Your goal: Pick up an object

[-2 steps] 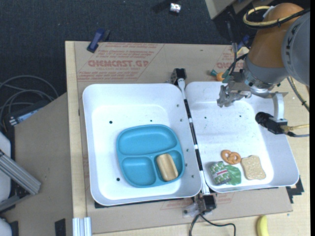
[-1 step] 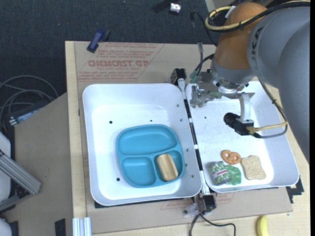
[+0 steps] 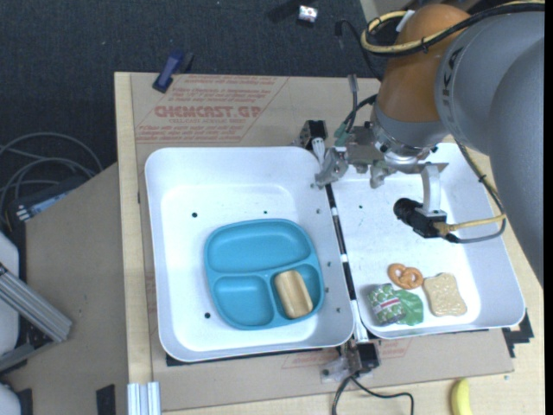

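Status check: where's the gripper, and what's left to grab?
Gripper over right bin's far end. Pretzel, cracker, green packet at near end, untouched. Nothing blocking.

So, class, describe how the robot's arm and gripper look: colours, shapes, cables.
The arm is a thick, rounded grey tube with a glossy orange band above the wrist. A yellow and black cable loops over that band, and another yellow cable trails near the gripper, which is a silver metal unit with thin metal prongs and a black block on one side.
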Controlling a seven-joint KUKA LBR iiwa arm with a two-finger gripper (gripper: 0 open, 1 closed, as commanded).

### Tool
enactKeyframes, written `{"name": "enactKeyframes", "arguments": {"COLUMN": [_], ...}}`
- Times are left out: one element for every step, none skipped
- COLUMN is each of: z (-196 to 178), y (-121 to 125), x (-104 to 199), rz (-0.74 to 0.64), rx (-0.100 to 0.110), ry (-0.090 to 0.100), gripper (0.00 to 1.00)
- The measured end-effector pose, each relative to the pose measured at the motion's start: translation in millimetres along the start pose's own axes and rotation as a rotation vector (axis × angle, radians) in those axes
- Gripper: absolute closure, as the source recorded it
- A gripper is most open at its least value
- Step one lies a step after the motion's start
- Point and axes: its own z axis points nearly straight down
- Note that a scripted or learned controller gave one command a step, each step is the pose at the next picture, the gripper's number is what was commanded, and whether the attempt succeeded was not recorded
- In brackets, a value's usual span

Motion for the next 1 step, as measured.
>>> {"name": "enactKeyframes", "arguments": {"z": [0.5], "y": [-94.7], "x": [-53.2], "rz": [0.003], "rx": [-0.001], "ry": [-0.002], "gripper": [0.00]}}
